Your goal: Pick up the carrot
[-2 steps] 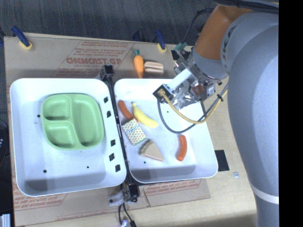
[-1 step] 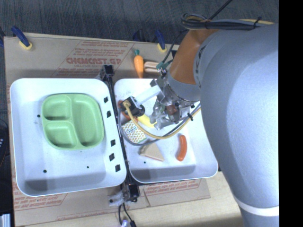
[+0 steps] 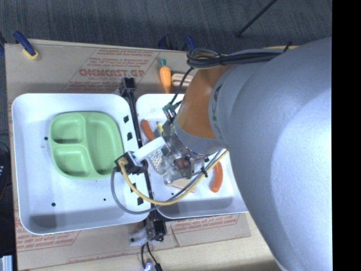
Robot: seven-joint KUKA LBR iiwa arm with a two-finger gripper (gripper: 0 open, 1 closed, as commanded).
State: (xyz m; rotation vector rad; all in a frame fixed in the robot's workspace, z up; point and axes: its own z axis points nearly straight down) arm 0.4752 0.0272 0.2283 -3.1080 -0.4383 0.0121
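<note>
Pincer first: mine (image 3: pixel 169 165) hangs low over the right bin (image 3: pixel 225 203), near its left wall. It is wrapped in its own mount and cables, so I cannot tell whether it is open or closed. I see nothing gripped in it.

The carrot (image 3: pixel 164 78), orange with a small green top, lies outside the right bin, just beyond its far rim on the cardboard sheet (image 3: pixel 113 72). It is well apart from my pincer and appears untouched. As I judge it, the pick has not begun in earnest: I am over the wrong spot, and the reach, the closing and the lift are all left to do.

Inside the right bin are two orange-red pieces that could be mistaken for the target. One (image 3: pixel 146 130) is toward its left wall and the other (image 3: pixel 216 178) toward its near right corner; I cannot make out what they are.

My arm (image 3: pixel 271 151) covers much of the right bin. A yellow cable (image 3: pixel 141 193) loops across the bin's left wall. Left of the right bin sits the left bin (image 3: pixel 22 151), holding a green divided plate (image 3: pixel 84 145).

Both bins rest on the cardboard sheet, which has printed lettering, and a blue clamp (image 3: pixel 25 44) sits far off to the left of the right bin. Beyond the sheet is dark carpeted floor (image 3: pixel 84 10).
</note>
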